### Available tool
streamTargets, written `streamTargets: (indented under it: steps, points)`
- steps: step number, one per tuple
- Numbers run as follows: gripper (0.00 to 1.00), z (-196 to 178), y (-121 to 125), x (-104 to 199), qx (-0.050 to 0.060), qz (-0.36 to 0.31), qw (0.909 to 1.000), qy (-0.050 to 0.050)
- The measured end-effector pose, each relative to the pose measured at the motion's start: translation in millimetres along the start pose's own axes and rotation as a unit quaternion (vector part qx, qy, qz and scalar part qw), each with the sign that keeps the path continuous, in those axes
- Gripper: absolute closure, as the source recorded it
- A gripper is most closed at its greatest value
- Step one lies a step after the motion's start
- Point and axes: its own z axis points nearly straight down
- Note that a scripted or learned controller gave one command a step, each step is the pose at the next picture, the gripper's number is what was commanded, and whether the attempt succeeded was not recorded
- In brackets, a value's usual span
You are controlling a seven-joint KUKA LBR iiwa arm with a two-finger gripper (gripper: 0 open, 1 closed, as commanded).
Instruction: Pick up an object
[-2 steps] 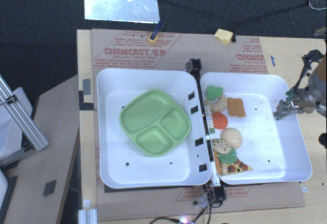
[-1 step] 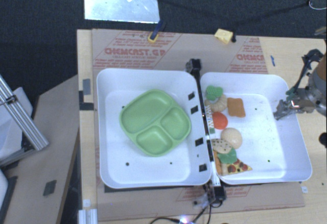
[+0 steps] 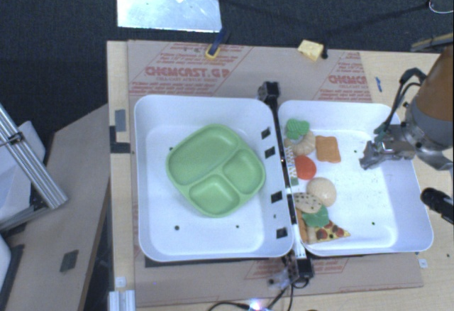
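Toy food apart from claw

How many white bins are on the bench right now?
2. The left bin holds a green divided plate; the right bin holds the toy food, with the gripper over its right side.

Grey arm, orange band, cable

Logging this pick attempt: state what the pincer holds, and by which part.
Nothing visible is held. The pincer sits over bare floor of the right bin, apart from the toy foods along its left wall.
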Motion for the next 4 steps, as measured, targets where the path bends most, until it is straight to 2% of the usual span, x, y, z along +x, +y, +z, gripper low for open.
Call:
streamTargets:
  steps: [1,2,3,4]
  points:
    - [1.00,-4,6,47,-0.001,0.000,1.0000,0.000]
    - [1.00,3,-4,93,0.000,0.000,1.0000,0.000]
    - [1.00,16,2,117,0.001,0.001,1.0000,-0.001]
    - [1.00,17,0,117,0.000,0.002,1.0000,-0.001]
